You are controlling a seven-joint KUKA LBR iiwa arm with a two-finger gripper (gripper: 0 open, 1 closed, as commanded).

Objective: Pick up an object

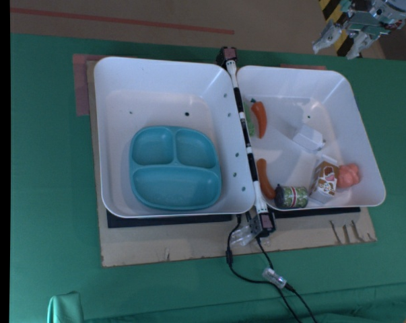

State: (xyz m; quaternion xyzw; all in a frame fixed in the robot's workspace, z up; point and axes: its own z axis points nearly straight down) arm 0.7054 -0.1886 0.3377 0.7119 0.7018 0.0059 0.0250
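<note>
Camera view: a grey arm waits at the top right corner, outside both bins.
Gripper: the gripper (343,40) hangs above the green worktop (48,180), just beyond the far right corner of the right bin (354,106); its pale fingers are spread apart with nothing between them.
Right bin: shallow, glossy white plastic with sloping walls, holding every loose object.
Objects for picking: near the bin's front wall lie a small printed carton (326,180), a soft peach-pink lump (349,174) touching it, and a dark round can (291,196) on its side.
Against the divider: two slim orange carrot shapes, one (259,118) at the back and one (264,178) toward the front.
Mid-bin: a white blocky piece (308,138), hard to read against the white floor.
Left bin: beside the right bin, the left bin (115,86) holds a matte teal divided plate (175,167) with three compartments.
Risk: the can may well roll away from closing fingers; the carrots sit tight to the wall, so a finger could strike the rim; carton and pink lump touch, inviting a double or glancing grab.
</note>
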